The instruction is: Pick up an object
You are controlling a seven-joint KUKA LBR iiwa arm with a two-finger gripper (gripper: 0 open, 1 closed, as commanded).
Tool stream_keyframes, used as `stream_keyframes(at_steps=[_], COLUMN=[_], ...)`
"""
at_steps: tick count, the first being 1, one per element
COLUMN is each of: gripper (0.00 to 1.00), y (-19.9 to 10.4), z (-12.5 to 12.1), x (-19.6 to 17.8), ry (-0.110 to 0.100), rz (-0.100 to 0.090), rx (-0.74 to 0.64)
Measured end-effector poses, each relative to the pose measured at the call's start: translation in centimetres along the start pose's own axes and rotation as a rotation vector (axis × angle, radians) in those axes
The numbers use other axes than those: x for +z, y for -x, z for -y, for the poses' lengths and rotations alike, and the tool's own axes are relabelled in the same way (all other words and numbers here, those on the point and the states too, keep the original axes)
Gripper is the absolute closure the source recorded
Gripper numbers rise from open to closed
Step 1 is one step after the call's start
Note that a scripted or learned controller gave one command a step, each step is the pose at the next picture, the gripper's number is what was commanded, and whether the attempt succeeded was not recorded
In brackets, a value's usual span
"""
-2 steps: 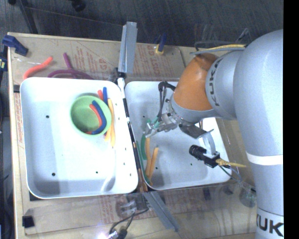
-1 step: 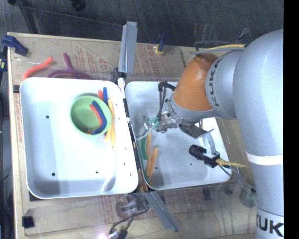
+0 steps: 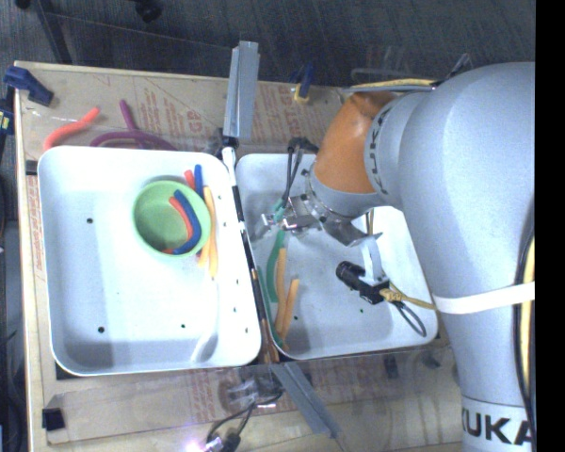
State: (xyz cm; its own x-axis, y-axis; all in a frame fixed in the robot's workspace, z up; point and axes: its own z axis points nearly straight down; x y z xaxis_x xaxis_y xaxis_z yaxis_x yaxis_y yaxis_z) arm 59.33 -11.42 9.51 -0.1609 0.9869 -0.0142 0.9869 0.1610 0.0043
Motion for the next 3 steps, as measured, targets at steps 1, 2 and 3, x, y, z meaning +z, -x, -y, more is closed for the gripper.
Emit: stream_keyframes(at_steps=[1, 2, 3], gripper=[1.0, 0.0, 0.0], y=[-0.3, -0.1, 0.0], z=[-0.1, 0.0, 3.4], x=[-0.9, -1.0, 0.3], ry=[-0.002, -0.001, -0.006], rz=[-0.006, -0.004, -0.01], rx=[-0.006, -0.005, 0.012])
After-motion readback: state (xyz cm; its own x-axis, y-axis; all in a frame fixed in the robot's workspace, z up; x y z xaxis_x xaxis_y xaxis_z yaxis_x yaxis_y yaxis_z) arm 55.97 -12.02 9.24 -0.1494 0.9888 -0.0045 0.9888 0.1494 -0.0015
